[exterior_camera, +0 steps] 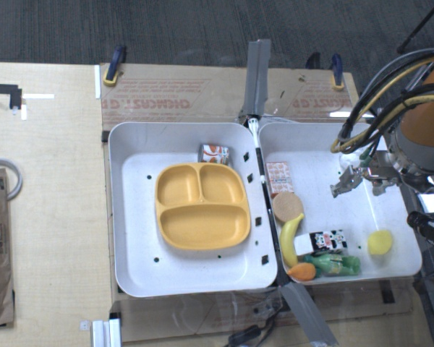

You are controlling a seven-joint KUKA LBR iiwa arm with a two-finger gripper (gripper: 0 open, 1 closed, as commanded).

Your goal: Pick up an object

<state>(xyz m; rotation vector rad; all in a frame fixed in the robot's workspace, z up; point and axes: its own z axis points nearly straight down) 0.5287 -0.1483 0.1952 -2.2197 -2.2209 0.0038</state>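
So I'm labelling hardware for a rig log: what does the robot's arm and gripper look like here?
The arm is grey with a broad orange band above the wrist. A bundle of black and yellow cables loops along it in curves. At its tip is a small gripper of bare grey metal, with thin fingers and small brackets.

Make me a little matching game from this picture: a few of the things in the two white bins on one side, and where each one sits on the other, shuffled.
Things:
1. yellow divided plate
2. banana
3. yellow ball
4. carrot

Places:
A. right bin, near its right wall
B. middle of the left bin
C. right bin's front left corner
D. right bin, along its left wall

Pairs: 1-B, 2-D, 3-A, 4-C
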